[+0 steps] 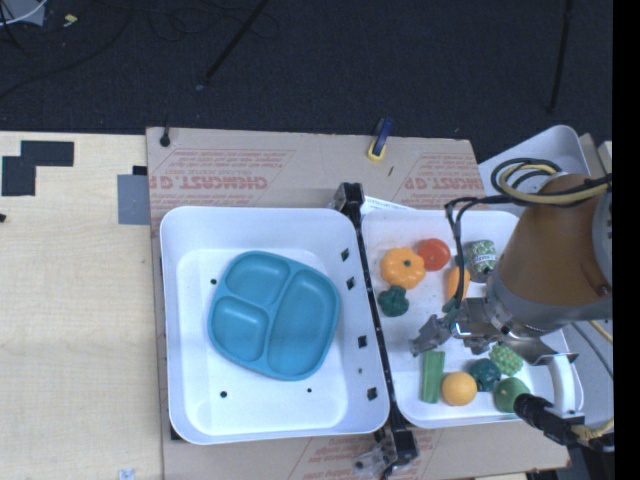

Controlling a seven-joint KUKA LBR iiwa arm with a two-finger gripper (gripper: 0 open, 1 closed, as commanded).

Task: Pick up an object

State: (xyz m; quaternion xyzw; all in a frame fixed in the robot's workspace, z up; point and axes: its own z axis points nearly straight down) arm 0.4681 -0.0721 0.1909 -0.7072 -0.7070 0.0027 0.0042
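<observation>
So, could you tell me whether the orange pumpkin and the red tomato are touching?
Apart. The camera view shows a sliver of white bin floor between the pumpkin and the tomato.

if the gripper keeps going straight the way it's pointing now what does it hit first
Probably the bare white floor of the right bin. The gripper points down and toward the divider, its tips just above the green stick. Depth is unclear, so the stick could come first.
</observation>
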